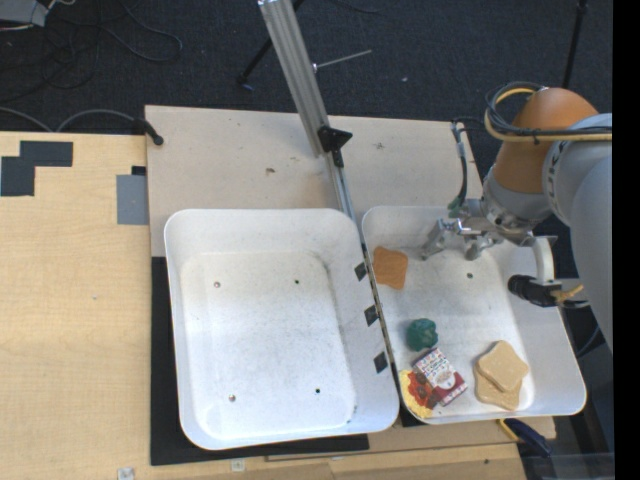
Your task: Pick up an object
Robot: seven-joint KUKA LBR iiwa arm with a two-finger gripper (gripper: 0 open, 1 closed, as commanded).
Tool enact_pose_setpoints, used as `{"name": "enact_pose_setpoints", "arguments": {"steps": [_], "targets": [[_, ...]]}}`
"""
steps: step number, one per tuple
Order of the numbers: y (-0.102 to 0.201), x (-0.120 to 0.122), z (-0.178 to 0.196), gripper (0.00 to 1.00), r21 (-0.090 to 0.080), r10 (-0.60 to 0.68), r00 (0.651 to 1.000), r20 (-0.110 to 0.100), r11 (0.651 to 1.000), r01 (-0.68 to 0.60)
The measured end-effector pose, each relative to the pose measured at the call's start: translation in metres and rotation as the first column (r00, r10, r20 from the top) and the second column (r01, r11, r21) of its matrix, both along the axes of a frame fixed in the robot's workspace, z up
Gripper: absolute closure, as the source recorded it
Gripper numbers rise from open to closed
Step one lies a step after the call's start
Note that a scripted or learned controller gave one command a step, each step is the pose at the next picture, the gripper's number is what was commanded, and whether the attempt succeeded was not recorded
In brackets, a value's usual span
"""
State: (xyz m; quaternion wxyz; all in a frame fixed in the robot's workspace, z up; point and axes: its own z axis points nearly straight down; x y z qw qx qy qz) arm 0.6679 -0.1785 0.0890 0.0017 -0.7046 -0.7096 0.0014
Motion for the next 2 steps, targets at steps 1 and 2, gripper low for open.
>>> {"name": "enact_pose_setpoints", "arguments": {"steps": [1,2], "targets": [[0.0,0.001,0.012,1.0,-0.001,0.003,1.0,0.002,1.0,-0.003],[0.003,0.0,0.076,1.0,-0.001,-0.003,1.0,0.009,1.0,0.003]]}}
